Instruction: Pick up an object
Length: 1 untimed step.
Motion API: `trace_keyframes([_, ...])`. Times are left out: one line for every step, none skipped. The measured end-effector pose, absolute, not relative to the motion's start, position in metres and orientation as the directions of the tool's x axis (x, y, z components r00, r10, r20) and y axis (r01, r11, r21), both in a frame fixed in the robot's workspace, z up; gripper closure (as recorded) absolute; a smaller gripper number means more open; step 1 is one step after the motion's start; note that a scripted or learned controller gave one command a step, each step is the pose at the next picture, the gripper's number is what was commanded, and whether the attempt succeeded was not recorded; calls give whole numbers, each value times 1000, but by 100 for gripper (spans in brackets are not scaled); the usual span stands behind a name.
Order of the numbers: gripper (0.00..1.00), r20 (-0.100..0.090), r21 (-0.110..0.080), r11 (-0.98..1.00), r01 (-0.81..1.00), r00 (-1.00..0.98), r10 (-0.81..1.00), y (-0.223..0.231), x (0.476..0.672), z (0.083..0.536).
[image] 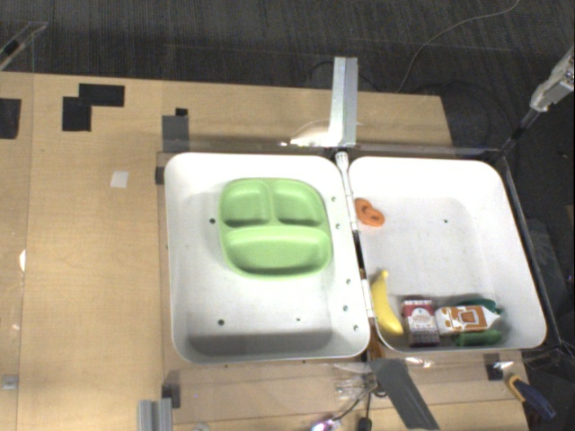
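Banana (386,303), yellow, lies in the right bin (449,196), hard against that bin's left wall, near the front corner, long axis running roughly front to back. Judged the likeliest thing to pick: largest item with open floor on one flank.

Just beside it, toward the right: 2 small packets along the front wall. The first, a red and white box (420,320), sits close to the banana's lower end, possibly touching; cannot tell. The second, an orange and white carton (464,318), lies on its side with something green at its far end.

Further back, against the same left wall, a small orange piece (367,212), well apart from the banana.

Left bin (189,241) carries a green divided tray (273,225) with 3 compartments, lying flat near the centre.

Arm: a pale grey part pokes in at the upper right corner (555,86), well above and outside the bins. Cannot tell how the jaws stand; too little of it is visible.

Step judged: the very start, nothing grasped, approach not begun.

Next move calls for a reach across and down into the right bin. The wall beside the banana leaves little room for a finger on that side, so a grip across its free middle, angled off the wall, looks safer. Risk: nudging the box.
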State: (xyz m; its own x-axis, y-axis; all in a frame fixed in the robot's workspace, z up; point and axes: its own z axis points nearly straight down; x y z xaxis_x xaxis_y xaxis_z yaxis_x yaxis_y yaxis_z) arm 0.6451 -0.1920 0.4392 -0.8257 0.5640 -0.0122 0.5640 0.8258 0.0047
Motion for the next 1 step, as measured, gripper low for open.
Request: trace_keyframes([100,-9,6,704,710,-704,710,-205,663,438])
